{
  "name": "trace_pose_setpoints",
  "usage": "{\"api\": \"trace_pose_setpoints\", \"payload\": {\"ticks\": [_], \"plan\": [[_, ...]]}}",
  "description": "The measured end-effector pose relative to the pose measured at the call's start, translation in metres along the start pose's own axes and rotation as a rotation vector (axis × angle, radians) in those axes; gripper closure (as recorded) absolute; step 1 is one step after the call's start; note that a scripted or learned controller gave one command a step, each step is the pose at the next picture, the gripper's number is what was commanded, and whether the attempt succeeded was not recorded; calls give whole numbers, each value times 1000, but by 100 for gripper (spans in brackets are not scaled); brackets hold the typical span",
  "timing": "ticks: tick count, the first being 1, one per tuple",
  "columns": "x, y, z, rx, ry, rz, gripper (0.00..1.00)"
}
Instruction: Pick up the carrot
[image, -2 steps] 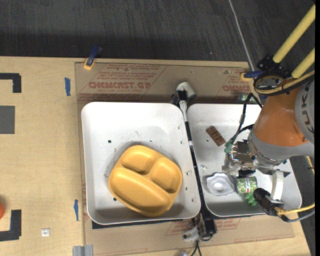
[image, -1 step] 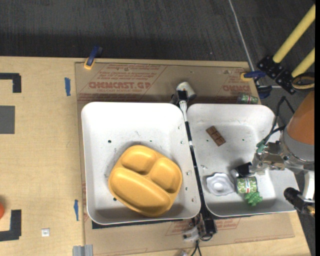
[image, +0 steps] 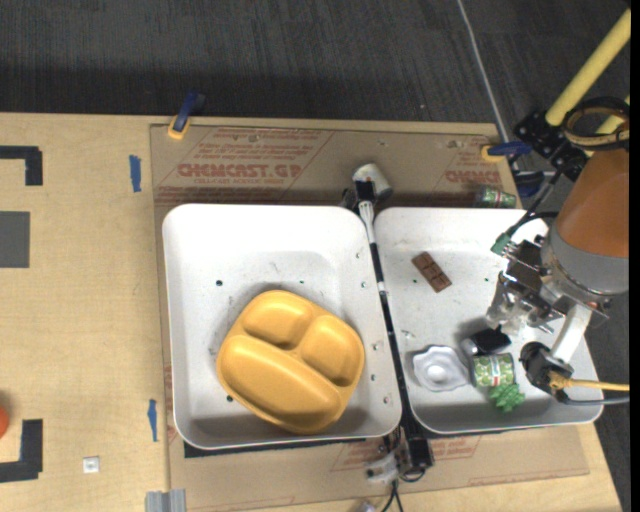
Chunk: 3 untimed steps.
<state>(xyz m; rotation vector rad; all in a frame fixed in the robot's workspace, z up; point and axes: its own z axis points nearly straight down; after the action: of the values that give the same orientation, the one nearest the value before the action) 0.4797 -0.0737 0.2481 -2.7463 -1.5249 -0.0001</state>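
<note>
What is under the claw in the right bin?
A green item lies just below the claw, beside a clear lid. The arm covers the bin further right.

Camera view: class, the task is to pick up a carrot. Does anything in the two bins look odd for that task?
Yes. No carrot is recognisable. The left bin holds a large yellow bread-like lump. The right bin holds a small brown piece, a pale grey piece and a green item, above which the tool sits.

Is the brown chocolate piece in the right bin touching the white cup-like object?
Apart. The camera view shows bare white bin floor between the brown chocolate piece and the white cup-like object nearer the front.
</note>
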Motion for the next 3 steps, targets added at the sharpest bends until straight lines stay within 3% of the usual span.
{"api": "trace_pose_setpoints", "payload": {"ticks": [1, 2, 3], "plan": [[48, -31, 64, 4, -1, 40, 100], [6, -4, 20, 0, 0, -13, 100], [62, -40, 64, 4, -1, -145, 100]]}}
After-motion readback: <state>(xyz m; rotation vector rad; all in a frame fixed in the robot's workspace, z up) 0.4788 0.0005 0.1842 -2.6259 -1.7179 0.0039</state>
